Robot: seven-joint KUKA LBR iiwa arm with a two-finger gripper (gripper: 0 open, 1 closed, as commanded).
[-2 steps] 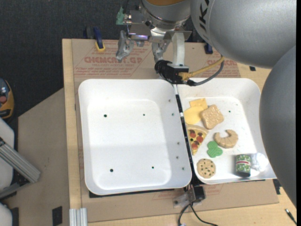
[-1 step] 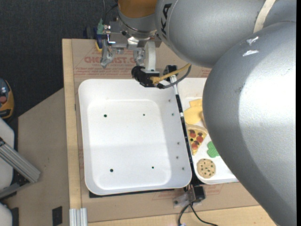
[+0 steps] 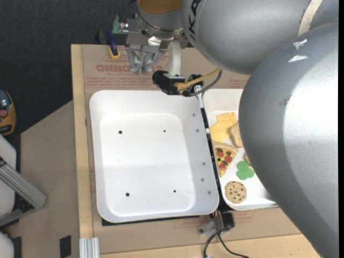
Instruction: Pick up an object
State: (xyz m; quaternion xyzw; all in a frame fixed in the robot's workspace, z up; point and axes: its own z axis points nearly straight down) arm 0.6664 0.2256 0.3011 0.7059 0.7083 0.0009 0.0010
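Toy pizza slice lies well apart from the fingers.

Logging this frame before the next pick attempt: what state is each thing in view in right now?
Gripper: raised over the bench behind the left bin, nothing visible between its fingers.
Left bin: flat on the bench.
Right bin: holds the toy food, partly hidden by the arm.
Cheese wedge: lying flat.
Pizza slice: lying flat.
Cookie: lying flat.
Green piece: lying flat.
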